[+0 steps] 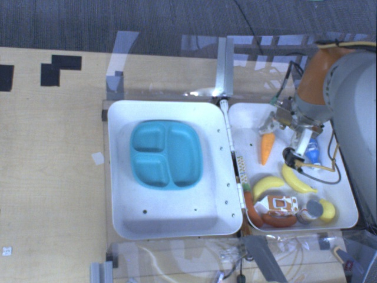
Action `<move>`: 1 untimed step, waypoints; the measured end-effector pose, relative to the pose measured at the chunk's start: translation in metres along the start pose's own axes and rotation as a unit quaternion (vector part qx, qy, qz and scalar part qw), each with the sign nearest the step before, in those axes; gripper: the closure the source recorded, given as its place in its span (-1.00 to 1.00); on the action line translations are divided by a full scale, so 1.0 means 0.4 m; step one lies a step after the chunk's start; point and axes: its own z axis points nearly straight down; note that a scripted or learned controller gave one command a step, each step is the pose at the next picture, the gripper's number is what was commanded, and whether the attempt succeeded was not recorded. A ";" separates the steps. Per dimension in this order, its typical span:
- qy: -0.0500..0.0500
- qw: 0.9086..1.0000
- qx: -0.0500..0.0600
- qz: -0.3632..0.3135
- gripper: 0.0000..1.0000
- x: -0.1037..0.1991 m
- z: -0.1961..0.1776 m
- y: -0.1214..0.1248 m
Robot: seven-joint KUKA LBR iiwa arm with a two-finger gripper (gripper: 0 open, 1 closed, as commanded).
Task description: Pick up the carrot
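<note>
The carrot (267, 148) is a small orange cone lying in the right bin (244, 118), near the bin's left-middle, thick end toward the back. My gripper (290, 124) hangs over the back of that bin, just right of and slightly behind the carrot's thick end. The carrot lies on the bin floor, apart from the gripper. The grey arm with its orange band (317, 69) comes in from the right above it.
The right bin also holds two yellow bananas (296, 180), a red sausage (266, 219), a labelled packet (281, 204), a blue item (312, 154) and a yellow fruit (327, 211) at the front. The left bin (121, 158) holds a blue divided plate (166, 154).
</note>
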 end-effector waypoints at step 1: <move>0.002 1.000 -0.003 -0.003 1.00 0.008 -0.033 0.004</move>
